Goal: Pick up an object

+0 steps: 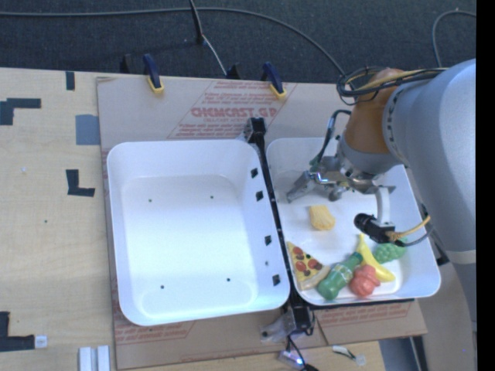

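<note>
My gripper (315, 192) hovers over the upper part of the right bin (288, 159), open, with nothing between its fingers. A small yellow chunk (322, 218) lies just below it on the bin floor, apart from the fingertips. Along the bin's front edge lie a pizza slice (305, 264), a green bottle-shaped toy (336, 279), a red toy (363, 282), a yellow banana (374, 262) and a green leafy piece (388, 251).
The left bin (124, 207) stands beside the right one, with a black divider clip strip (267, 207) between them. Both bins rest on a cardboard sheet (216, 110) held by two blue clamps at the back.
</note>
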`<state>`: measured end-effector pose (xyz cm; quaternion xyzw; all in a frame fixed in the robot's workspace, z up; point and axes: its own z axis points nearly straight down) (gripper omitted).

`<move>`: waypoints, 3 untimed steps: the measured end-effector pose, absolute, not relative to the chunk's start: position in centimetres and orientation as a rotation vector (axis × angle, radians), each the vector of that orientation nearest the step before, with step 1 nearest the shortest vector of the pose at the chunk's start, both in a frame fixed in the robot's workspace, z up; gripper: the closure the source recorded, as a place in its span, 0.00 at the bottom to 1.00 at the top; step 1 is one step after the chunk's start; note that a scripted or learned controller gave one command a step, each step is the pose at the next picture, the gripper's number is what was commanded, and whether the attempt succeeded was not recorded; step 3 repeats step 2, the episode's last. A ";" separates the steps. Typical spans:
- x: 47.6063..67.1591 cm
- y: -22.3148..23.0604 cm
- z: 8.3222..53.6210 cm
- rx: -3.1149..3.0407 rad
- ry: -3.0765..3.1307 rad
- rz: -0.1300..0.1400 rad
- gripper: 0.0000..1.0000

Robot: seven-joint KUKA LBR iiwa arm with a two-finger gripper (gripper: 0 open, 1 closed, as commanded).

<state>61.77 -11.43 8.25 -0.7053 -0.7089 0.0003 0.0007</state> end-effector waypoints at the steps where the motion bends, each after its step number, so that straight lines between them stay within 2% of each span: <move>1: 58.4 -15.2 9.7 -2.225 -2.219 0.002 0.00; 2: 55.3 -11.2 14.7 -2.220 -2.226 -0.004 0.00; 3: 55.3 -11.2 14.7 -2.220 -2.226 -0.004 0.00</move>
